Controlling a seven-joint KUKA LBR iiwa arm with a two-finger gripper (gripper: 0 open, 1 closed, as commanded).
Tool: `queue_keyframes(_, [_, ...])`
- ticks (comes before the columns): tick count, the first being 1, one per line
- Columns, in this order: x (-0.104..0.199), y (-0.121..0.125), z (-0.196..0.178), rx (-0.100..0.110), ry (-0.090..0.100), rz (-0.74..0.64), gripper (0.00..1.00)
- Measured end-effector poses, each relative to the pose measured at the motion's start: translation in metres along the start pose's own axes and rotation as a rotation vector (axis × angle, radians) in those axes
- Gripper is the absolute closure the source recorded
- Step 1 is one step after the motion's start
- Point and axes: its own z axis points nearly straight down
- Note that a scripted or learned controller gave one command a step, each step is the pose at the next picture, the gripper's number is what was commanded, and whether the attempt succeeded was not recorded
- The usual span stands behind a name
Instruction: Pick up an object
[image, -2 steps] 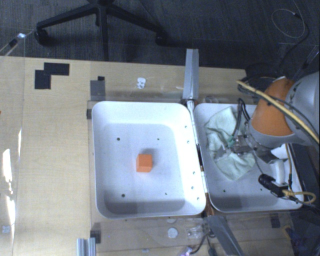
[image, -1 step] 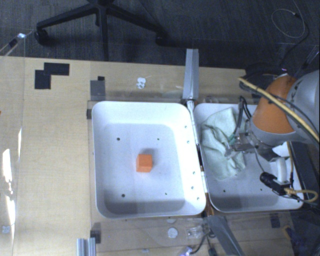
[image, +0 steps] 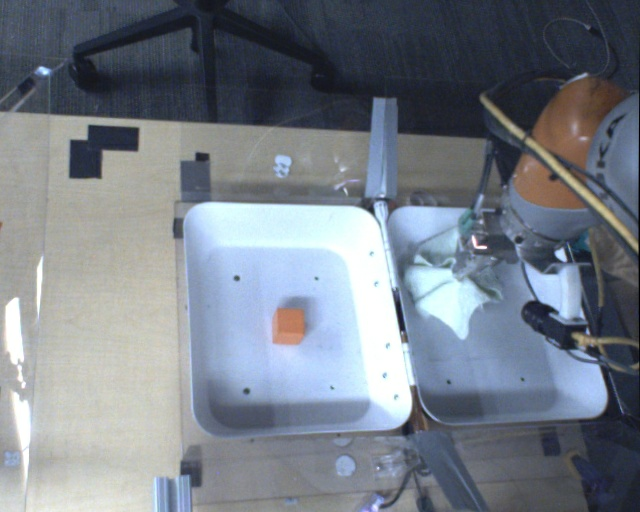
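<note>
Only an orange cube (image: 289, 326) interrupts the left bin (image: 215, 240); crumpled cloth (image: 447, 290) crowds the right bin (image: 520, 395).

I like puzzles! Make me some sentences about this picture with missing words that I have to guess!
1. The little cube in the left bin is the colour ____.
2. The crumpled pale cloth lies in the ____ bin.
3. The gripper is over the ____.
4. The number of white bins on the bench is ____.

Missing words: orange; right; cloth; two

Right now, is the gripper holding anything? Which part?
Cannot be told. The gripper sits at the pale cloth's upper edge in the right bin; any grip is unclear.
</note>
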Motion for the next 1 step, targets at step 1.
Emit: queue_keyframes(1, [-0.0558, -0.0304, 0.002, 0.003, -0.001, -0.042, 1.0])
